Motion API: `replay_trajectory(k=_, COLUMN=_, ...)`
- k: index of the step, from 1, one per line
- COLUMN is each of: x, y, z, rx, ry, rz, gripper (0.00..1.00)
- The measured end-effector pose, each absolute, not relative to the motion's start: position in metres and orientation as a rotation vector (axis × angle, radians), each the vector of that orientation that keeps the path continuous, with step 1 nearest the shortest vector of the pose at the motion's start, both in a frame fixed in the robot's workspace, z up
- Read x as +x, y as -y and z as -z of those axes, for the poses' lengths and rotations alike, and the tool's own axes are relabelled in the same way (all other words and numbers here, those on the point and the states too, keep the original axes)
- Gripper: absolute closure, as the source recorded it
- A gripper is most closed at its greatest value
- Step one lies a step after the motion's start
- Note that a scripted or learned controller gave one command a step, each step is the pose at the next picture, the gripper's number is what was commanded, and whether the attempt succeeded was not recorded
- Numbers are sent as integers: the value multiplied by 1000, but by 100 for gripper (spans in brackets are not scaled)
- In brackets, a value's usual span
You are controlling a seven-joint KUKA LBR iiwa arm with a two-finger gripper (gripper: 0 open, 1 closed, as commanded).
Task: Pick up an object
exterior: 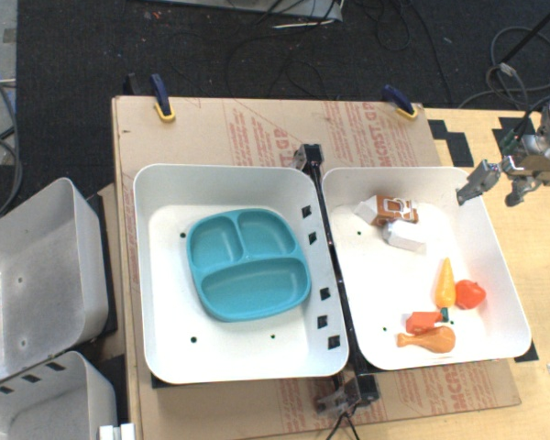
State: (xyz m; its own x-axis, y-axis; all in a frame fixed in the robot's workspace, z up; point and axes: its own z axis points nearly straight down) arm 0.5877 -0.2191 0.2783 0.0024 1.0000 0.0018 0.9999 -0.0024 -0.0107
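My gripper point(491, 191) hangs over the far right rim of the right bin point(495, 246). Its two fingers are spread apart, so it is open, with nothing between them. In that bin lie a brown and white packet point(396, 210), a white block point(405, 238), a yellow-orange carrot-like toy point(445, 282), a red tomato point(470, 294), an orange piece point(423, 320) and a tan drumstick point(429, 340). All of these sit to the left of and nearer than the gripper, apart from it.
The left bin point(165, 246) holds a teal divided plate point(249, 264). A black divider point(328, 273) runs between the two bins. Two clamps point(162, 97) point(401, 104) grip the bench's far edge. Grey tubs point(27, 282) stand at the left.
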Motion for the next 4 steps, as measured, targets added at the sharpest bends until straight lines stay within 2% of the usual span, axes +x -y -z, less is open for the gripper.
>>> replay_trajectory(k=1, x=590, y=218, z=-285, rx=-2221, ry=2223, rz=0, gripper=0)
replay_trajectory(k=3, x=602, y=220, z=-184, rx=-2217, ry=2222, rz=-3, gripper=0)
replay_trajectory(k=4, x=597, y=219, z=-139, rx=-2221, ry=2217, rz=-4, gripper=0)
